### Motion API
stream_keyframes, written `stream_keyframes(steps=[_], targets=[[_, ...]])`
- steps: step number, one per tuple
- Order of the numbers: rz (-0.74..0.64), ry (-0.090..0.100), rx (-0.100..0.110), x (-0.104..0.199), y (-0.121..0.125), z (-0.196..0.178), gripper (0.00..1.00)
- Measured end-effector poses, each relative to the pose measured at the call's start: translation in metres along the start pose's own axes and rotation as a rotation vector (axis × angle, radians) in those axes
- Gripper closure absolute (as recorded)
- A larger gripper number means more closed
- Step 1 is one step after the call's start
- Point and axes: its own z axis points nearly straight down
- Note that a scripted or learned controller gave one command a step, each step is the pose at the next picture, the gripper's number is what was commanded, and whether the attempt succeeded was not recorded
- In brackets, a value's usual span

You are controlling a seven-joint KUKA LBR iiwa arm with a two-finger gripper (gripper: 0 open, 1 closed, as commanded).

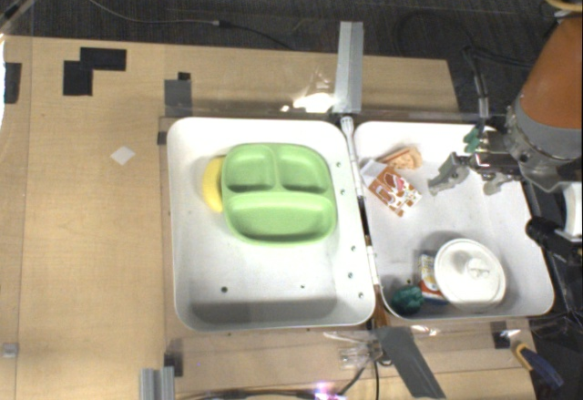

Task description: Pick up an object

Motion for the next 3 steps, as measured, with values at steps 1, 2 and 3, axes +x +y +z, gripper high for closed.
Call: stream_keyframes(steps=[1,2,3], targets=[[0.001,0.000,0.000,0.033,0.078,0.084,0.00],[-0.040,-0.002,-0.034,0.001,0.100,0.159,0.00],[-0.149,0.004,-0.026,-0.045,0.150,0.165,0.00]])
